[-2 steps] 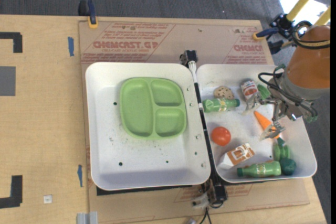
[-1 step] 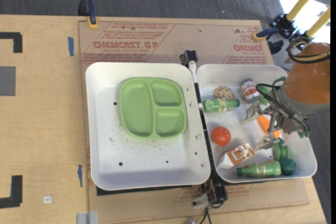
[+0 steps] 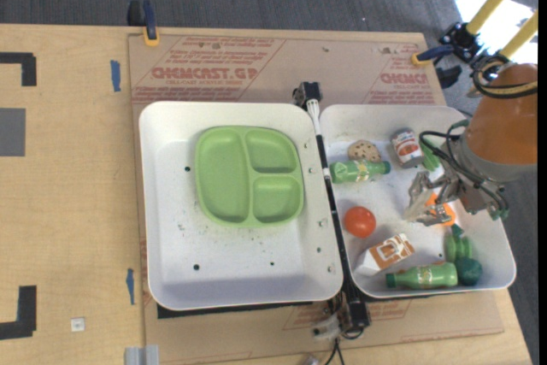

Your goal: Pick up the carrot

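Hovering over carrot (image 3: pixel 444 210) in right bin (image 3: pixel 504 265); gripper (image 3: pixel 427 201) apparently parted, grasp unconfirmed (view cluttered). Advise centring before closing.

Matt green plastic plate (image 3: pixel 224 175)

The wooden bench (image 3: pixel 68 184) bears a brown board (image 3: pixel 256 68); on it, two white bins (image 3: pixel 162 184), seemingly touching, at three o'clock.

One camera sits high above the bench (image 3: pixel 68 184) and looks down at a slant. It sees both white bins (image 3: pixel 162 209) side by side.
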